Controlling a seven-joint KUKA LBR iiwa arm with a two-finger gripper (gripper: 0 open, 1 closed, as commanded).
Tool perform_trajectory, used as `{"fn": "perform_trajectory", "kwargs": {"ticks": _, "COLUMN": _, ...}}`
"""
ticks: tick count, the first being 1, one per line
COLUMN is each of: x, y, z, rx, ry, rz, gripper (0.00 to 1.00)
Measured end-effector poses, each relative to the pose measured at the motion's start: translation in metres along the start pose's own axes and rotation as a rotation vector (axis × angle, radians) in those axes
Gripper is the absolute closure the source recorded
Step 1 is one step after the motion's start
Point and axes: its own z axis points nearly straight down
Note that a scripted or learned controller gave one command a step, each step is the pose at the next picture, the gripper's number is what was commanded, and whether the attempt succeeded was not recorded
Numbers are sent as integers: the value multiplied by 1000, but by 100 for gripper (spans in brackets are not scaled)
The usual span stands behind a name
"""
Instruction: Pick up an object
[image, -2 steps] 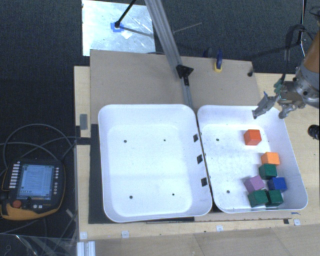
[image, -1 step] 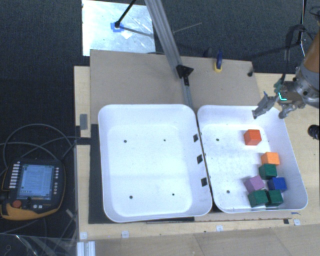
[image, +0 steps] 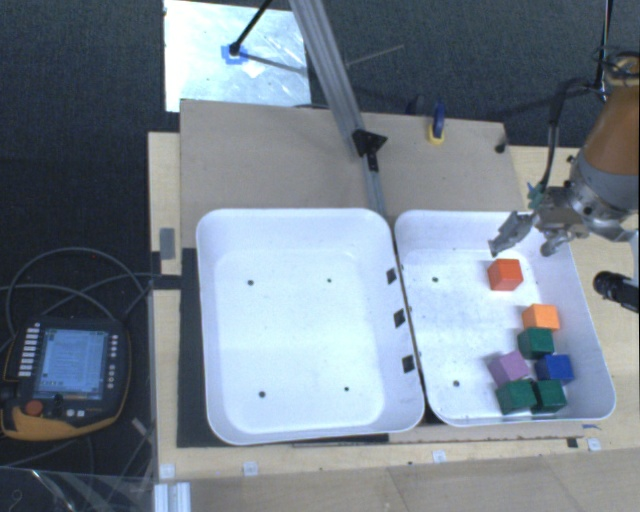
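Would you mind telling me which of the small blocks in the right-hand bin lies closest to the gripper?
The red-orange cube: it sits alone just below the gripper, apart from the orange, green, purple and blue blocks clustered toward the bin's near corner.

A tan desk (image: 280, 150) stands on dark carpet (image: 70, 120). Far left of the tool (image: 530, 235), a pendant (image: 65, 378) with cables lies on the floor.

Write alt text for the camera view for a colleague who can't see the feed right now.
The gripper hangs open over the far part of the right bin, just above a lone orange-red block, holding nothing. Nearer the camera, a cluster of blocks in orange, green, purple and blue sits along that bin's right side; the left bin lies beside it.
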Motion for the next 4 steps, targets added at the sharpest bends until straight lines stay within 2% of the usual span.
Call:
{"fn": "perform_trajectory", "kwargs": {"ticks": 1, "x": -5, "y": 2, "z": 61, "rx": 0, "ry": 0, "rz": 1, "gripper": 0}}
{"fn": "perform_trajectory", "kwargs": {"ticks": 2, "x": -5, "y": -1, "z": 103, "rx": 0, "ry": 0, "rz": 1, "gripper": 0}}
{"fn": "perform_trajectory", "kwargs": {"ticks": 3, "x": -6, "y": 1, "z": 89, "rx": -8, "ry": -1, "rz": -2, "gripper": 100}}
{"fn": "perform_trajectory", "kwargs": {"ticks": 4, "x": -3, "y": 1, "z": 24, "rx": -11, "ry": -2, "rz": -2, "gripper": 100}}
